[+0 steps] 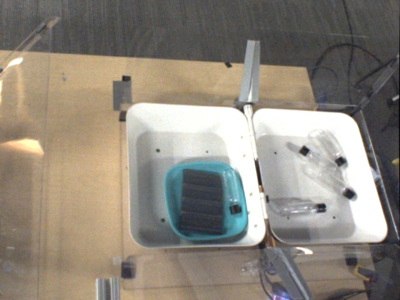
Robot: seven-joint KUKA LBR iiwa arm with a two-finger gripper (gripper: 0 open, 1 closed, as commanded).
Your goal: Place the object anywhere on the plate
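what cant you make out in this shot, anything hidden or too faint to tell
- Gripper: cut off by the camera view's bottom edge and blurred.
- Clear tubes in the right bin: transparent; outlines fade into white, exact count unsure.
- Tube on the teal plate: contents too small to tell.

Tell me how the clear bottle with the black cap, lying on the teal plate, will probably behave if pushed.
The clear bottle lies on its side, so it would probably roll. It looks transparent and thin, so likely light. The teal plate has a raised rim that may stop it.
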